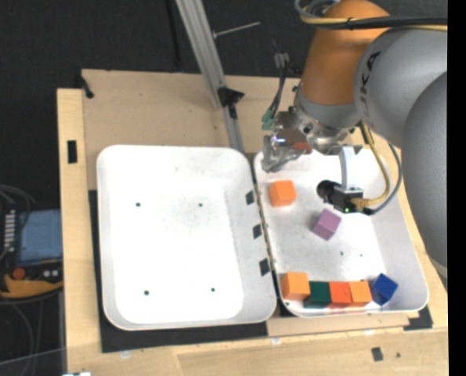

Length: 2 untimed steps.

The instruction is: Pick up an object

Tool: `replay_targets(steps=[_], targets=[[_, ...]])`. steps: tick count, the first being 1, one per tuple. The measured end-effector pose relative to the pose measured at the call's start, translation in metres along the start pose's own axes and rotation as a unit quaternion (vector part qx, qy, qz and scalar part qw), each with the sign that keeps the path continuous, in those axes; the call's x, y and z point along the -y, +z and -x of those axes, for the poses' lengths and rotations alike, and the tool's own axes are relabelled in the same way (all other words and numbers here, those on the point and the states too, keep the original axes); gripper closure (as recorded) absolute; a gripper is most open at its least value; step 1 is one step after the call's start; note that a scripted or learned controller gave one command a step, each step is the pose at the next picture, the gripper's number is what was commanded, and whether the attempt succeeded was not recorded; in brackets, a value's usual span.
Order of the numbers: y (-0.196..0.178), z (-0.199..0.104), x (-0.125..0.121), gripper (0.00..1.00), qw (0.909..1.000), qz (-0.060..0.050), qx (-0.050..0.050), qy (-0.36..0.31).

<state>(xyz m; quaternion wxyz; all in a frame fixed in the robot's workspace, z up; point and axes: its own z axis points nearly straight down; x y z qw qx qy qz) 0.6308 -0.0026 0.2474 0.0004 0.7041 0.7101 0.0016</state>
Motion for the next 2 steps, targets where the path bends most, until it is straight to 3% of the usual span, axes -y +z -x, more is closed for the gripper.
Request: replay_targets(steps=[2], targets=[[0.006, -0.099, -0.01, 1.0, 1.0, 0.0, 0.001, 0.001]])
